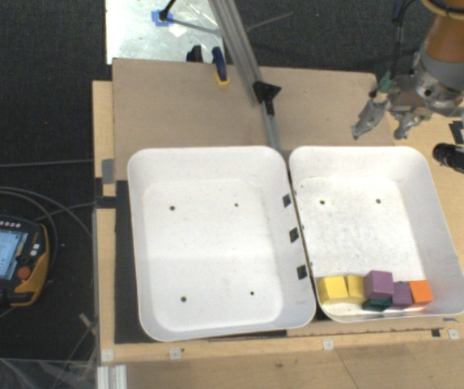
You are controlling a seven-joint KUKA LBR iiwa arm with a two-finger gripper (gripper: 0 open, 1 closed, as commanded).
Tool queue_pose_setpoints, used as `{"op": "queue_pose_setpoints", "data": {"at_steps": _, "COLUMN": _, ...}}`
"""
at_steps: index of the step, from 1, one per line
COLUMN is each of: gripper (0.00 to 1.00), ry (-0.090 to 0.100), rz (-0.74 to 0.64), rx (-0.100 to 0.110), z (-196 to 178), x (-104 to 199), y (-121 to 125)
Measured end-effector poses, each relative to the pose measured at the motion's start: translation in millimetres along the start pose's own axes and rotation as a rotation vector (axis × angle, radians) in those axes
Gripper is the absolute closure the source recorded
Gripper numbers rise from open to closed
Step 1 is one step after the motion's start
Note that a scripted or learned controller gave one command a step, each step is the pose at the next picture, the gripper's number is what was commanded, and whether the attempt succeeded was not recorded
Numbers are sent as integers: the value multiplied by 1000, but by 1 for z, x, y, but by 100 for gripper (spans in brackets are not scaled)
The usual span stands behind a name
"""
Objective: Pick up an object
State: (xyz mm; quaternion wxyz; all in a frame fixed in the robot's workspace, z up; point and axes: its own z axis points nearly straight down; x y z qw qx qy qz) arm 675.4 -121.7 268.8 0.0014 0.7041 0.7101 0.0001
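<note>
Blocks, yellow (334, 288), purple (379, 283) and orange (421, 291), clustered in our right bin's (361, 168) near corner, our tool (384, 122) above the far rim, fingers spread, gripping nothing

Dark carpet floor (37, 71), tan wooden bench (321, 104), grey tripod leg (236, 35), teach pendant (5, 258) at left

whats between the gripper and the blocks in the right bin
Just bare white bin floor. In the camera view, the gripper hangs above the right bin's far rim, and the blocks crowd its near edge.
</note>
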Motion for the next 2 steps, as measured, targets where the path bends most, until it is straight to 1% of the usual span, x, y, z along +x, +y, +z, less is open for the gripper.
{"op": "queue_pose_setpoints", "data": {"at_steps": 1, "gripper": 0, "ry": -5, "rz": 13, "rx": -10, "z": -106, "x": -73, "y": -16}}
{"op": "queue_pose_setpoints", "data": {"at_steps": 2, "gripper": 100, "ry": -3, "rz": 2, "rx": -8, "z": -113, "x": -69, "y": -14}}
